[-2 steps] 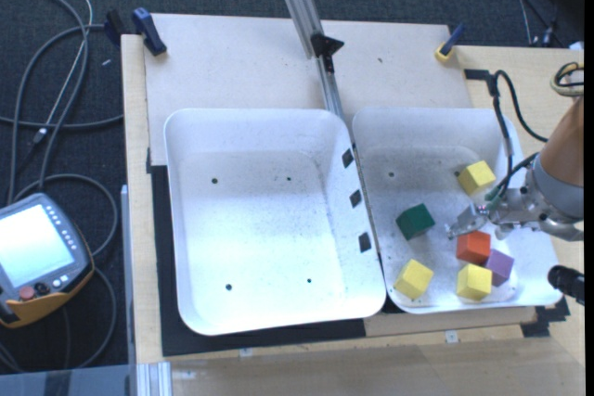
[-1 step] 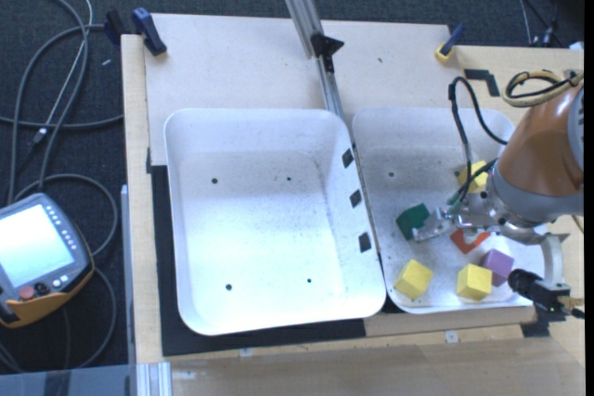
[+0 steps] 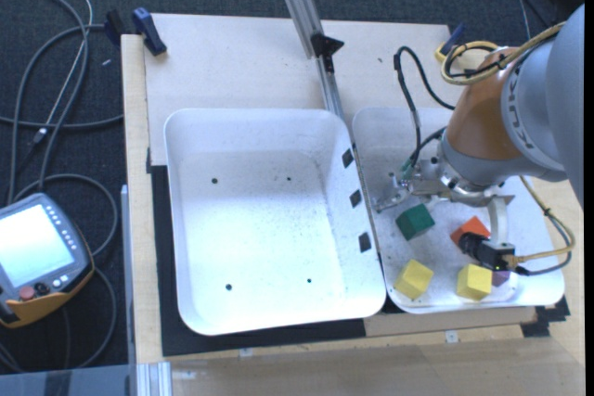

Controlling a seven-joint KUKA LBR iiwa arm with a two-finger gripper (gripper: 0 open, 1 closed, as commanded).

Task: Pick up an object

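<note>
Two yellow blocks (image 3: 415, 277) sat low in the right bin (image 3: 548, 292). Nearby, the pincer (image 3: 401, 190) hung over the green block (image 3: 414, 221), maybe to grab it; I couldn't tell its state.

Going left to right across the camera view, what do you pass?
Handheld screen unit → blue clamp → left bin → green block → orange block

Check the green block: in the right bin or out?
In. The green block lies on the right bin floor, just below the gripper.
</note>
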